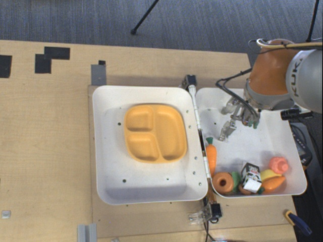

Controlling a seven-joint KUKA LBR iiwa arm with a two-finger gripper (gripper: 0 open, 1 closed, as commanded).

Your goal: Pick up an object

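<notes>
We look from a single fixed camera set above the bench [45, 135], tilted so that the dark carpet [151, 9] beyond the far edge fills the top of the frame and the bench's near edge falls at the bottom. From this height we take in both white bins whole, the left bin [108, 150] near the middle and the right bin [292, 150] toward the right edge, at a middling distance. The arm [282, 74] enters from our right, crossing the right bin's far corner.
</notes>
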